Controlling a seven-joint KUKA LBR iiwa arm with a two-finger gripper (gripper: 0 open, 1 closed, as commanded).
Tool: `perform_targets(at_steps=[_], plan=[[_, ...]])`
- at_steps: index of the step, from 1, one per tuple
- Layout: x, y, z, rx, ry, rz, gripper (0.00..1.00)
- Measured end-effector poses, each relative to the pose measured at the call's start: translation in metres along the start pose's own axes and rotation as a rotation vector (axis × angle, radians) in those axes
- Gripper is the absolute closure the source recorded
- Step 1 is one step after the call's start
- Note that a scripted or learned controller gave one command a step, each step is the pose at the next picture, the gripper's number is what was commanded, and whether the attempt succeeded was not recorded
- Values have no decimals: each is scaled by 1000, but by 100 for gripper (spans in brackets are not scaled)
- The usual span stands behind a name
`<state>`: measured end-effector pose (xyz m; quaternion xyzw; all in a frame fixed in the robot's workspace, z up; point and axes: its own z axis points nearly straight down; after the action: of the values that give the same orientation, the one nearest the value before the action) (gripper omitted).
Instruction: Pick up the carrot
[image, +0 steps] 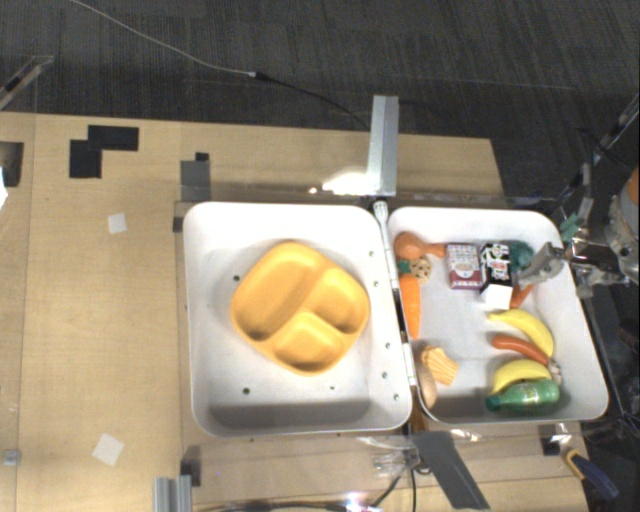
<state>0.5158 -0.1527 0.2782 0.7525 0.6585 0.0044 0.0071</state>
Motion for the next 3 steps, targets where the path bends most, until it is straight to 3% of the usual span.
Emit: perform_targets(at_steps=[1, 2, 3], plan=[[-36, -29, 170, 16, -1, 87, 0], [33, 17, 190, 4, 3, 65, 0], [74, 46, 189, 5, -1, -62, 0]])
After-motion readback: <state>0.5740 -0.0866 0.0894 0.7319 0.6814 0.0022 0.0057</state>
